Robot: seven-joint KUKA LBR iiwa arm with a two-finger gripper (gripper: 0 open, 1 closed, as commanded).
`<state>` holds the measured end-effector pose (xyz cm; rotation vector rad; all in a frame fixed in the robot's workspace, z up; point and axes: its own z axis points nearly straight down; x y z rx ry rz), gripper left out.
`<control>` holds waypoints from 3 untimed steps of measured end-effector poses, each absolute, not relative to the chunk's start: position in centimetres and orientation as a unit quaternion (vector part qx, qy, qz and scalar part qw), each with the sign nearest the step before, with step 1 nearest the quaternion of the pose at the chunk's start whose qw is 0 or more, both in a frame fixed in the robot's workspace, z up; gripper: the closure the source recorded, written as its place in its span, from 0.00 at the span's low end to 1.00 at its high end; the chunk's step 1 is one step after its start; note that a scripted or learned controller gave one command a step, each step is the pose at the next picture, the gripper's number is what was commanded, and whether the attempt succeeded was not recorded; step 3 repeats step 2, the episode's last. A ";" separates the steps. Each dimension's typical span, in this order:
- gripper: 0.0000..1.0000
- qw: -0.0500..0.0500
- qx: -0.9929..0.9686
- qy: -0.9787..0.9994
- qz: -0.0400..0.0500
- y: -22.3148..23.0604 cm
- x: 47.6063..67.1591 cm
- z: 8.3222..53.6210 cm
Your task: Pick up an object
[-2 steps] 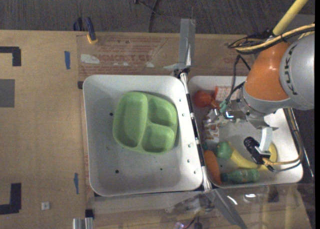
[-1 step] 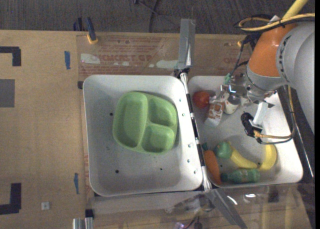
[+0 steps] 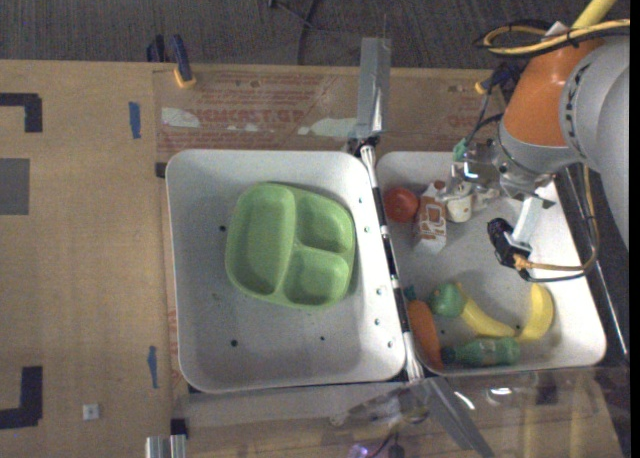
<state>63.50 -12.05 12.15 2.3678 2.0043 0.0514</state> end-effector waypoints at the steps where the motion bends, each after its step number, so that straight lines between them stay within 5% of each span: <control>1: 1.00 0.001 0.758 0.652 0.000 -6.5 66.7 21.8; 2: 1.00 -0.001 0.850 0.526 -0.001 -9.8 57.9 24.1; 3: 1.00 -0.001 0.850 0.526 -0.001 -9.8 57.9 24.1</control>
